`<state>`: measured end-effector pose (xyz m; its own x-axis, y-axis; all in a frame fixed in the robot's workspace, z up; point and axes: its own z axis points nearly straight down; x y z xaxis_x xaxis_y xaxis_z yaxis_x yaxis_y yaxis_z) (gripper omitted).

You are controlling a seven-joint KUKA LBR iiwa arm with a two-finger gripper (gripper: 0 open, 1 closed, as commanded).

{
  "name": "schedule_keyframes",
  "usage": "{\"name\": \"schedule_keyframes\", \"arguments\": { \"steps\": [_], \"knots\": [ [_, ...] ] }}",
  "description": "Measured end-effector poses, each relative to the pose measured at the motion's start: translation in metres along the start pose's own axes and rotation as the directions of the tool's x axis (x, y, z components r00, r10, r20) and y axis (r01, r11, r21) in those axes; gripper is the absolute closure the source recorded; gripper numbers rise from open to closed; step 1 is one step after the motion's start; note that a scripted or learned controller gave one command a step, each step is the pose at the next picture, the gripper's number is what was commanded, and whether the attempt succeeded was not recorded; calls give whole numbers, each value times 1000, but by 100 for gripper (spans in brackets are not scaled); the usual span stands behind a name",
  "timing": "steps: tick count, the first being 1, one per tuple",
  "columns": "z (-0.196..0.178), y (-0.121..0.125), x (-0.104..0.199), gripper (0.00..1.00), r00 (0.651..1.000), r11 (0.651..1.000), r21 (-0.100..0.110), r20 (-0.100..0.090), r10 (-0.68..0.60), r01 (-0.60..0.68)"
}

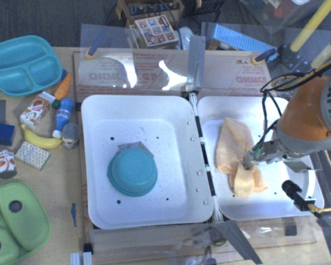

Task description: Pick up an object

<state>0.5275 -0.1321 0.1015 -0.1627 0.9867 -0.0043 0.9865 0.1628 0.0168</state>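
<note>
At far left of the frame, toys (41, 127) sit on the surface (66, 173). A teal bowl (133, 171) lies upside down in the left bin (94, 120). In the right bin (281, 200), the gripper (249, 160) presses into a crumpled tan cloth (235, 150); its opening cannot be told.

light: bright, even | glare: clear panel (154, 73) | focus: slightly soft

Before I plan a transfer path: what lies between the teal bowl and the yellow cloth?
In the camera view, the bins' adjoining rims lie between the teal bowl and yellow cloth.
</note>
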Motion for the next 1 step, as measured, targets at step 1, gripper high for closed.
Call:
{"name": "schedule_keyframes", "arguments": {
  "steps": [1],
  "knots": [
    [0,0,0,0,1000,1000,0,0,0,0]
  ]
}}
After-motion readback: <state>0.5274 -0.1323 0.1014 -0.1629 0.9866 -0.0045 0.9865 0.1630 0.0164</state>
